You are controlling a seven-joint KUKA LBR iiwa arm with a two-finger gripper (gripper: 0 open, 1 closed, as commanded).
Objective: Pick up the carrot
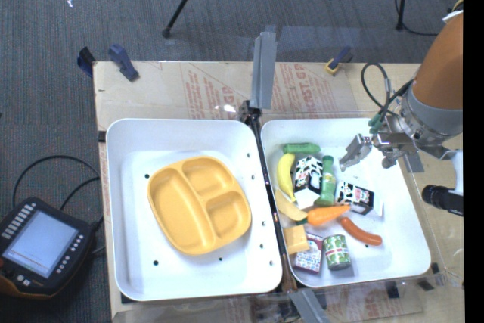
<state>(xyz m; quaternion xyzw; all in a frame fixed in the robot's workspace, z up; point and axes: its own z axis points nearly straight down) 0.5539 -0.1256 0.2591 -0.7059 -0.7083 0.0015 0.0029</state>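
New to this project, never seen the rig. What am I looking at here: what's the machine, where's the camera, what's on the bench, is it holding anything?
This is a single camera fixed above the bench, looking down at a slant. The machine is a robot arm, grey with an orange band, reaching in from the right. Its two-finger gripper hangs over the right bin with nothing between its fingers.

The bench carries two shallow white bins side by side. The left bin holds a yellow divided plate. The right bin holds a pile of toy groceries: the carrot it is meant to pick up, a banana, a sausage, a green can and some small cartons. The carrot lies untouched, below and left of the gripper.
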